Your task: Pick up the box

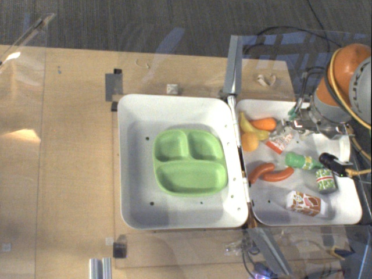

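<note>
Pale wooden bench carries two shallow white bins, dark ribbed carpet beyond. Over the right bin the gripper hangs at the far side, its fingers too small and cluttered to read, so I cannot tell its state. Just below it lies the box, a small flat red-and-white carton, tilted. Around it: a yellow banana, orange carrot, two glossy red sausages, a green bottle, a printed can. The left bin holds a smooth green divided tray
</note>
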`<state>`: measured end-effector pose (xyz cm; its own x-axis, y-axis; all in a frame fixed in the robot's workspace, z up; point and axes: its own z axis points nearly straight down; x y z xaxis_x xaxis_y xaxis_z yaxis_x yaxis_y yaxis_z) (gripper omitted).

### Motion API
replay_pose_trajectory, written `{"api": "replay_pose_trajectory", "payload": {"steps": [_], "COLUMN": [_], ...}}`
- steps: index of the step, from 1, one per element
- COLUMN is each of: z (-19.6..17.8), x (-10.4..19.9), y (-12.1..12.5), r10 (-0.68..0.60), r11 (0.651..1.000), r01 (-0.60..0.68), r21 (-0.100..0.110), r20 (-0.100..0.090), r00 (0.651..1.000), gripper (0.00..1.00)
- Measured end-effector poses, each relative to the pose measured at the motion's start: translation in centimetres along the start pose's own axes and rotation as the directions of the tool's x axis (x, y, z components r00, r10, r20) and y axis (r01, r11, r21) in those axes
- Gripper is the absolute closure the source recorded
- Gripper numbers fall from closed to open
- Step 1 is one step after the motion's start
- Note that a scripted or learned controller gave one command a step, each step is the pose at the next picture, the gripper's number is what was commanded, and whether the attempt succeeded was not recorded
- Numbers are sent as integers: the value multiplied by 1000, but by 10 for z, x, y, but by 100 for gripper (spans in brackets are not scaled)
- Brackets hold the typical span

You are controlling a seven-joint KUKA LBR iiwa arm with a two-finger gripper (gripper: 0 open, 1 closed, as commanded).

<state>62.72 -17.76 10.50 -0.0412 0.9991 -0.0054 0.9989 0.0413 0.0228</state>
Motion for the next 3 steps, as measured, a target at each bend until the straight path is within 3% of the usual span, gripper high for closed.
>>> {"api": "replay_pose_trajectory", "payload": {"steps": [1, 2, 3], "z": [6, -7, -7], "x": [36, 36, 36], "y": [-12, -8, -8], "r10": [1, -2, -2], "r11": [1000, 1000, 1000], "r01": [-1, 3, 3], "r21": [-8, -19, -19], "r20": [5, 7, 7], "r00": [1000, 1000, 1000], "gripper": [0, 100, 0]}}
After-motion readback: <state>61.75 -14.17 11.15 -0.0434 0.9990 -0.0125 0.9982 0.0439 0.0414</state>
